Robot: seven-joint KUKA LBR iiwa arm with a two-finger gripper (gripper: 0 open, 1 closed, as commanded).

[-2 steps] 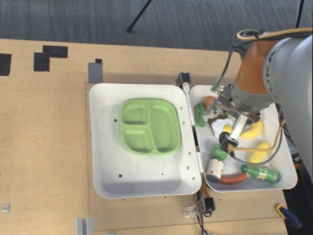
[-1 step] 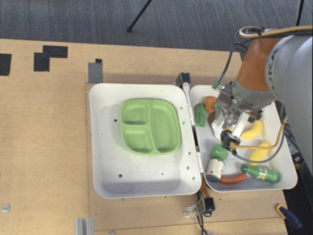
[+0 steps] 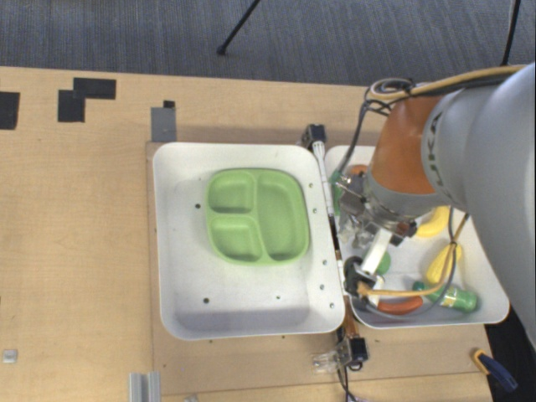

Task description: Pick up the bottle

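A green bottle-like object (image 3: 459, 299) lies on its side in the front right corner of the right bin (image 3: 494, 304). The arm reaches down into the left half of that bin. My gripper (image 3: 363, 229) is low near the bin's left wall, to the left of the green object and apart from it. The wrist hides much of the gripper's tip. A second green piece (image 3: 382, 263) shows just below the gripper, partly covered.
The left bin (image 3: 180, 249) holds a green divided plate (image 3: 255, 216). In the right bin lie two yellow items (image 3: 441, 261), a red-orange one (image 3: 399, 305) at the front, and an orange one (image 3: 358, 173) at the back left.
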